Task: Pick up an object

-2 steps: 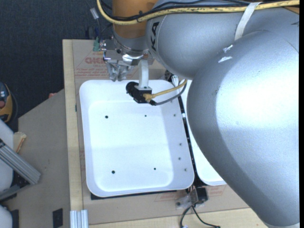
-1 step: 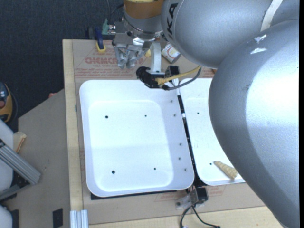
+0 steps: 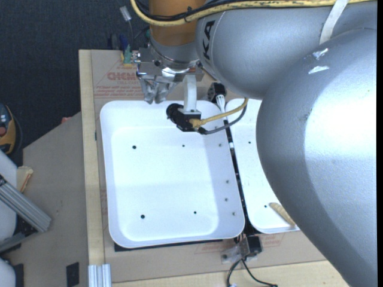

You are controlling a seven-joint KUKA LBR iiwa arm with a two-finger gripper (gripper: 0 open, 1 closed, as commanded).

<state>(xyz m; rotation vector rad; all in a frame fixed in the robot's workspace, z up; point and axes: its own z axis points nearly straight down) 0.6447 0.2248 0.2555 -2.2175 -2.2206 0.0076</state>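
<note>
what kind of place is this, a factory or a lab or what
Most likely a robotics lab test bench: a grey arm reaches over two shallow white bins on a wooden board, with loose cables at the bench edge.

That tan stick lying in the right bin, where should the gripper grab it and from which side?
Probably from straight above, pinching the tan stick across its narrow width near the visible end. It lies flat and slanted in the right bin, so a sideways approach has little to catch. Its other end is hidden behind the arm.
</note>
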